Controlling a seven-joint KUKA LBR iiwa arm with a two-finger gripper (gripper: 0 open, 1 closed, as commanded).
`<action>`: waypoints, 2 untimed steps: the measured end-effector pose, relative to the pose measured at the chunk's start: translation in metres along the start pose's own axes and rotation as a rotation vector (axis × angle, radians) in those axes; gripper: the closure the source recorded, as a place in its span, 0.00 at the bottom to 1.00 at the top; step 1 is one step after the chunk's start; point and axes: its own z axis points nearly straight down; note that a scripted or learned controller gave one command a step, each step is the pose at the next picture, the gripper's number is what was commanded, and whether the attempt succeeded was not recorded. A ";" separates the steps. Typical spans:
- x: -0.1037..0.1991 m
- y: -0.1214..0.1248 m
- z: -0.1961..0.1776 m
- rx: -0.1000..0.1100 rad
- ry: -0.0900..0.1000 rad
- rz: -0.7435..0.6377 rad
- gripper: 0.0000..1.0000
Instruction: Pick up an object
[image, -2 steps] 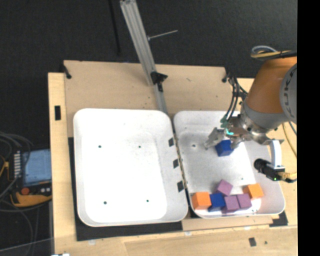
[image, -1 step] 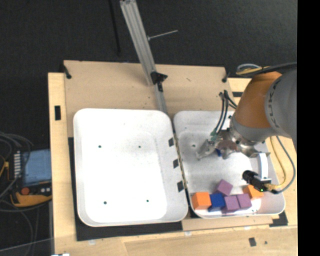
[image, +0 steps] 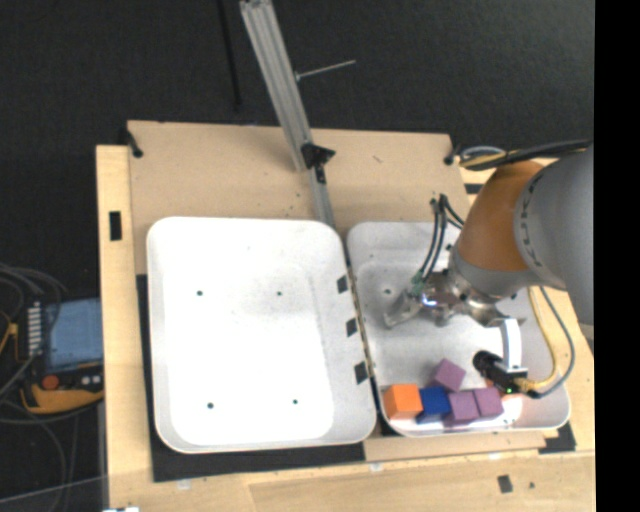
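Note:
The right bin (image: 375, 255) holds a cluster of blocks along its near edge: an orange block (image: 404, 400), a blue block (image: 434, 402), and three purple blocks (image: 449, 376) (image: 463, 407) (image: 487, 401). My gripper (image: 408, 308) hangs over the middle of this bin, pointing left, well behind the blocks and apart from them. Nothing shows between its fingers. The arm's grey and orange body covers the bin's right part.
The left bin (image: 250, 330) lies beside the right one. A metal pole (image: 285, 95) slants up from between the bins at the back. A blue device (image: 70, 335) with cables sits off the bench at the left.

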 end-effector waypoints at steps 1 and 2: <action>-0.001 0.001 -0.013 -0.004 0.001 0.009 1.00; -0.008 0.011 -0.062 -0.004 0.001 0.000 1.00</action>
